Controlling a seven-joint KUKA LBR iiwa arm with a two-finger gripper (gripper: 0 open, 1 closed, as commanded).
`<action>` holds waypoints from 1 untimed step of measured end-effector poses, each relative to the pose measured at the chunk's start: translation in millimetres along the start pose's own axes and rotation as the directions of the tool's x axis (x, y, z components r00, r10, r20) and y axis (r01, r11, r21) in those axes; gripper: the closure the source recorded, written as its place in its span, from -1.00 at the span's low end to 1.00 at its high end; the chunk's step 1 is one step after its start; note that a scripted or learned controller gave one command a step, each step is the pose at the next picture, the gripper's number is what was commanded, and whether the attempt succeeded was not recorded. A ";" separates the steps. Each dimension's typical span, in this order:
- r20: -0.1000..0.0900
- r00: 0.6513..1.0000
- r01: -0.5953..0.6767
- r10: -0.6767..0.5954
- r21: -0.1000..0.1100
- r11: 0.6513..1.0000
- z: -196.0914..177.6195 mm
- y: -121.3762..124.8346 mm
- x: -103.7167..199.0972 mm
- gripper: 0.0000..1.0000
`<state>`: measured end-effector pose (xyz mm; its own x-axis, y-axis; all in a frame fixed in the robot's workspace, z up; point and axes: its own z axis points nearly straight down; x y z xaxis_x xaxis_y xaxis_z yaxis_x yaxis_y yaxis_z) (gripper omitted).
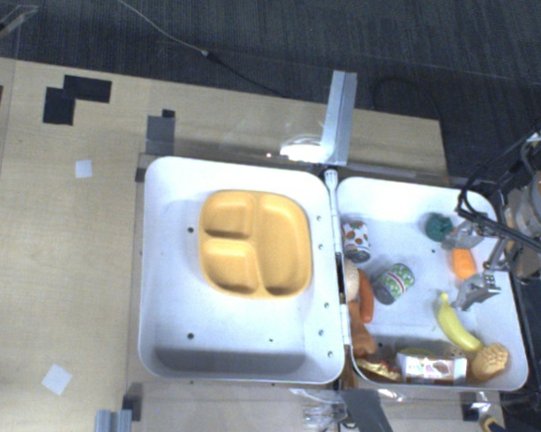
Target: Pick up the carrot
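A pale wooden worktop [50,266] stood on dark carpet [222,18], bearing two white bins. The carrot [366,299] lay by the right bin's [398,207] left wall, while the pincer [480,276] hovered well right, its state impossible to tell.

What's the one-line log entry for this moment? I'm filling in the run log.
task: pick up carrot | gripper: over right bin, near banana | carrot: at bin's left wall, not held | status: not grasped
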<state>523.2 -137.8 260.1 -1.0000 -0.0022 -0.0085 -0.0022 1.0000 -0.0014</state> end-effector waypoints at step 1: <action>-0.002 0.981 -0.196 0.196 0.001 0.981 52.6 -55.5 -3.0 -1.00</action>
<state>526.7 -193.3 207.6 -0.9809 0.1943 -0.0070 0.1943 0.9809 -0.0004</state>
